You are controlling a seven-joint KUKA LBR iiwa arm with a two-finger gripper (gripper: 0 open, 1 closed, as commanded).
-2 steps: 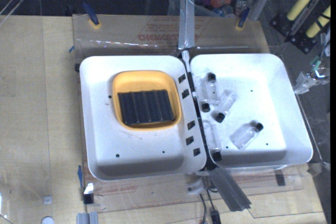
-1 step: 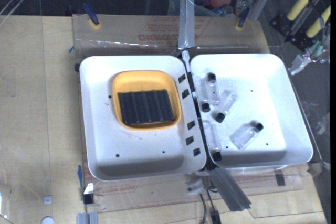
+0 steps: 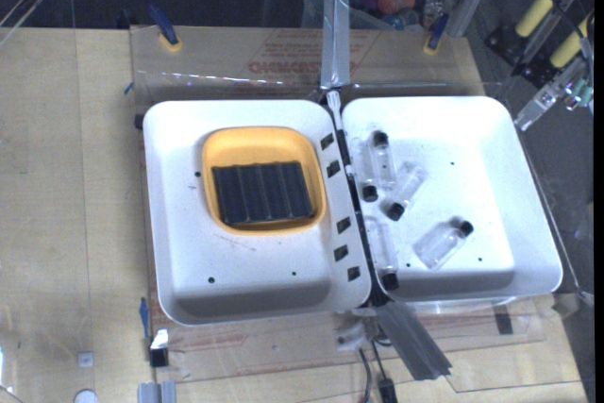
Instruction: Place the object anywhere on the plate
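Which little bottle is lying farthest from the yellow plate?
The bottle lying alone near the right bin's front, black cap pointing up-right. The other bottles cluster beside the divider, much closer to the plate.

one fixed camera looks down at a slant (from above) on both bins (image 3: 160, 203).

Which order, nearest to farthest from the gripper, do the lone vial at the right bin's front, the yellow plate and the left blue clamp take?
1. The vial, at the front of the right bin, on the side of the gripper.
2. The yellow plate, in the left bin.
3. The blue clamp, back left, behind the bins.
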